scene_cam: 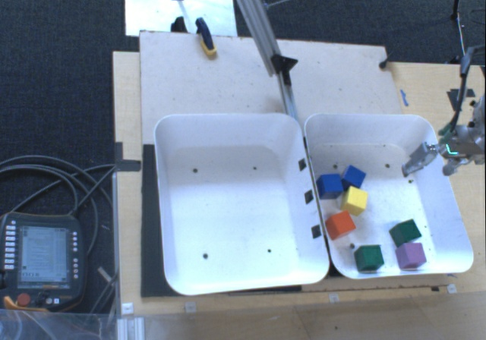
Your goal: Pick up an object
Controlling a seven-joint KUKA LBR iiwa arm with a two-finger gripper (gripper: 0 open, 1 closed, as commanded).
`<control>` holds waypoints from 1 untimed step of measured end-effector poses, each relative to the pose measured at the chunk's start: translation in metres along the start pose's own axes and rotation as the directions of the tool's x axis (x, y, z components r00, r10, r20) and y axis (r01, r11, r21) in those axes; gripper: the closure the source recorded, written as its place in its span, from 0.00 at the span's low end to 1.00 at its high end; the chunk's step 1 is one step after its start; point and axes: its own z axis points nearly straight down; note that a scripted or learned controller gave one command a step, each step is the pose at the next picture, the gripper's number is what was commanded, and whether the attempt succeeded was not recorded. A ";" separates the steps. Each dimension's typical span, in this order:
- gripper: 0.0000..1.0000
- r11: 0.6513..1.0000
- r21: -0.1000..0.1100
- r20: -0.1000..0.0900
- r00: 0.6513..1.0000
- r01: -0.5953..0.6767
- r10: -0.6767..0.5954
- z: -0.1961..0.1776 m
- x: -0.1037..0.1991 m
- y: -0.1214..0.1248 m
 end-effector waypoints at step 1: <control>0.00 1.000 -0.004 0.001 1.000 0.000 0.000 -0.002 0.000 0.001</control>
